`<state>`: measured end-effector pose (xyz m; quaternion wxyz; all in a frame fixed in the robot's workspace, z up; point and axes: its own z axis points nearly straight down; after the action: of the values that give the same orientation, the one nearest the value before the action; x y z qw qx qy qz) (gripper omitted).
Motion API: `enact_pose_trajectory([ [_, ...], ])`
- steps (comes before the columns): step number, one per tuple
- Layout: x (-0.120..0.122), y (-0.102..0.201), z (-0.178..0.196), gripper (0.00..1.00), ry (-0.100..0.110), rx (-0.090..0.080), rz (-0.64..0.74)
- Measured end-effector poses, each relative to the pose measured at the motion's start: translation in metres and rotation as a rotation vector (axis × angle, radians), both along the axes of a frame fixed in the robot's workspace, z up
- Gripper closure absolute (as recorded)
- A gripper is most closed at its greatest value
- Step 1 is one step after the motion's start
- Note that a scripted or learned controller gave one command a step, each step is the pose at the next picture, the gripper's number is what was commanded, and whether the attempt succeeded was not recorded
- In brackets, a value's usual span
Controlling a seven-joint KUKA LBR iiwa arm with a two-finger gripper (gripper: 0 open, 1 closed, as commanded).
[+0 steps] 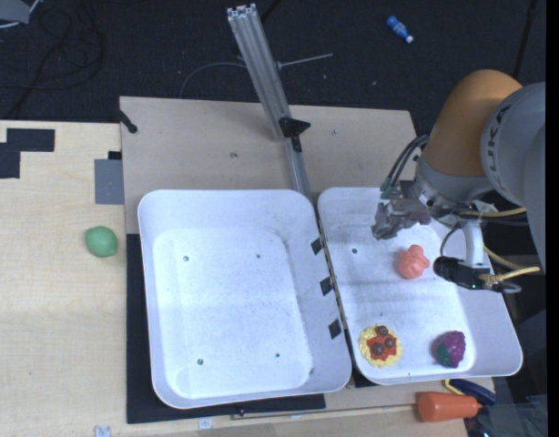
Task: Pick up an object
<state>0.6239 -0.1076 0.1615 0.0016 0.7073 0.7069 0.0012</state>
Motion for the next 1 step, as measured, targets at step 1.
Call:
enact_pose_trajectory([
  [1, 0.0005, -0.0006, 0.0524, 1.00, 0.000, 0.000, 0.000],
])
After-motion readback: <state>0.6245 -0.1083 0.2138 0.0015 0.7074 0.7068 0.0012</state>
